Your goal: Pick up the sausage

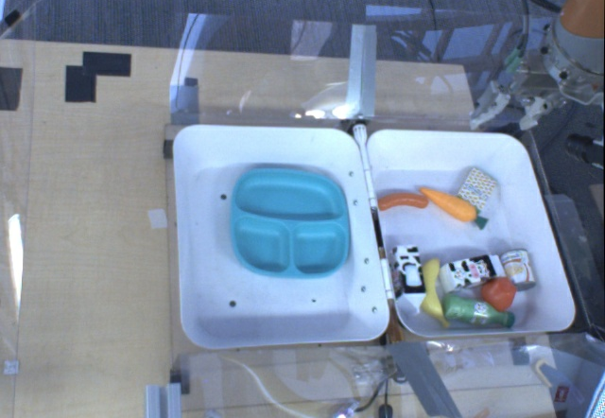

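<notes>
One sausage lies in the right bin, near its left wall, flat and pointing toward the carrot just beside its right end. A patterned packet sits by the carrot's green tip. Nearer the front lie a cow-print carton, a banana, a milk carton, a can, a tomato and a green bottle. A blue tray rests in the left bin. The gripper hangs beyond the right bin's far corner, holding nothing; its spread I cannot tell.
</notes>
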{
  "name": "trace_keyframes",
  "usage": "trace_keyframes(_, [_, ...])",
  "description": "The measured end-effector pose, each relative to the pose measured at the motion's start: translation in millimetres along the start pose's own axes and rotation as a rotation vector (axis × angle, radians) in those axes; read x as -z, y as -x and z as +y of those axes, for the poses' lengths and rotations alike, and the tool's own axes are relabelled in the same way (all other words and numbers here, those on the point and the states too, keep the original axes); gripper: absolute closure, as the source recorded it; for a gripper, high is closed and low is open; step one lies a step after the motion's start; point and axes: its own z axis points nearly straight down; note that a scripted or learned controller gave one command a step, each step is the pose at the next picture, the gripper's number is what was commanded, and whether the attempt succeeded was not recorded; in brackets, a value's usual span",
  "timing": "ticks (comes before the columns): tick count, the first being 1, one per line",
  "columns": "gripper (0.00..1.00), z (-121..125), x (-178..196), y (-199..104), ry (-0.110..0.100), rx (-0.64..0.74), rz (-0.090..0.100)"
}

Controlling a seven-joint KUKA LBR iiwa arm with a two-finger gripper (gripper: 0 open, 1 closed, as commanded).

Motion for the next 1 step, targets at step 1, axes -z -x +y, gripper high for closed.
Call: trace_keyframes(1, [0.00,-7.6,35.7,-66.9,0.004,0.368,0.000])
